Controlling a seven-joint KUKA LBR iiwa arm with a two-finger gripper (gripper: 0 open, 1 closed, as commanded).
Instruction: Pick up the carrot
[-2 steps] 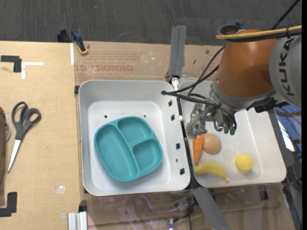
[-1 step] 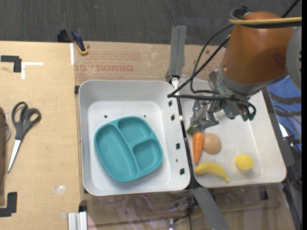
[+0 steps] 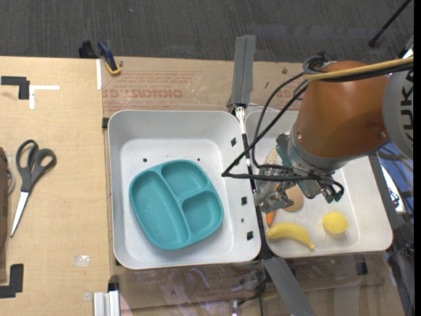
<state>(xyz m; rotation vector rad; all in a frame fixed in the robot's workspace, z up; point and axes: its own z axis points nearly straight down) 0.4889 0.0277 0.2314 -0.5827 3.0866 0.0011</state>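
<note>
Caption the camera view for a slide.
Arm's gripper low in the right bin over the carrot, beside banana and lemon; teal tray left.

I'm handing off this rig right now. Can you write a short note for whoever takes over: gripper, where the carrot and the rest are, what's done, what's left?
Gripper: low in the right bin, above the carrot; finger state unclear.
Carrot: only an orange tip shows by the bin's left wall, below the gripper.
Banana and lemon lie near the front of that bin.
Teal divided plate sits in the left bin.
Done: arm positioned over the carrot.
Left: confirm the grasp and lift.
</note>
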